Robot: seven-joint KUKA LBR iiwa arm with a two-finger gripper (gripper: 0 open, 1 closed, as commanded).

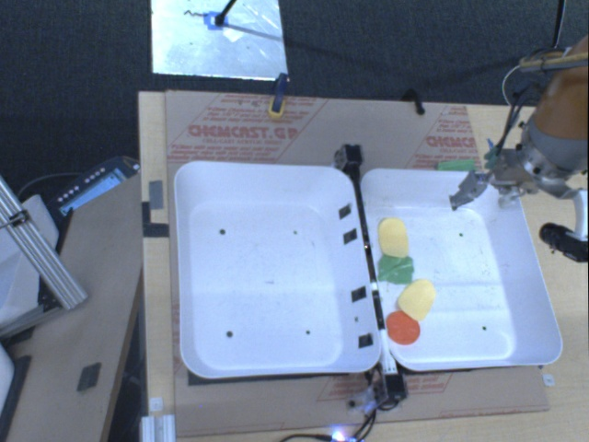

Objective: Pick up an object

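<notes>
glossy white plastic bins (276, 178), printed cardboard underlay (248, 127)

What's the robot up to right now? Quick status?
Gripper above right bin's far end, holding nothing. Four objects clustered by divider: nearest, yellow piece. Path clear.

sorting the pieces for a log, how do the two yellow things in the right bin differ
The upper yellow piece lies farther up the right bin, its long side pointing up the picture; the lower yellow piece lies tilted. The upper one meets the green piece from above, the lower one sits at its lower right and touches the orange disc. Both are pale yellow, rounded, near the bin's left wall.
</notes>
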